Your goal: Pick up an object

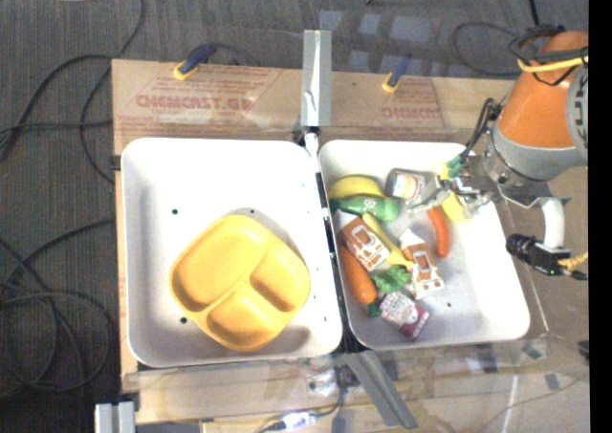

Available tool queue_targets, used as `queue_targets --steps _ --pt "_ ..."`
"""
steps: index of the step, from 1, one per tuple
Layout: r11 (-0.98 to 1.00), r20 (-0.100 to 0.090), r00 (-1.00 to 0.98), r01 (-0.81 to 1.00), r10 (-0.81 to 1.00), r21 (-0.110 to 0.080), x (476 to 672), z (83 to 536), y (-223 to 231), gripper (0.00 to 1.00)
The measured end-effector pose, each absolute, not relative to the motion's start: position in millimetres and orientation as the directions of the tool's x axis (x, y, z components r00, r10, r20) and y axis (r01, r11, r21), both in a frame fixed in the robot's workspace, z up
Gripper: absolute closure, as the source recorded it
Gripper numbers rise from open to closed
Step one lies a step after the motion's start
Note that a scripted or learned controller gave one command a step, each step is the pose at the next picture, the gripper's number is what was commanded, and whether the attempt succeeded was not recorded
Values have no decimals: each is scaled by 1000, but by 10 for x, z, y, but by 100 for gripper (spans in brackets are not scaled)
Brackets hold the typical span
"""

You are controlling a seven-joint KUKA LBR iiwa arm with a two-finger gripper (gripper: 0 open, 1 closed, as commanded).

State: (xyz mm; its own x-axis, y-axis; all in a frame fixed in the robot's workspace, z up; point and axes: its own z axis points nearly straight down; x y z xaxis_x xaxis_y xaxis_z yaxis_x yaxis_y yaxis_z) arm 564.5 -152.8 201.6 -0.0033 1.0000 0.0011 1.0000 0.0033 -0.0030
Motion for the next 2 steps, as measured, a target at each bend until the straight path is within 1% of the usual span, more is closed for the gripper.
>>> queue_targets --steps 1,2 --pt "-48 -3 48 999 999 3 5998 907 -1554 0" --pt "-69 -1 69 998 998 1 5831 1130 -1885 0"
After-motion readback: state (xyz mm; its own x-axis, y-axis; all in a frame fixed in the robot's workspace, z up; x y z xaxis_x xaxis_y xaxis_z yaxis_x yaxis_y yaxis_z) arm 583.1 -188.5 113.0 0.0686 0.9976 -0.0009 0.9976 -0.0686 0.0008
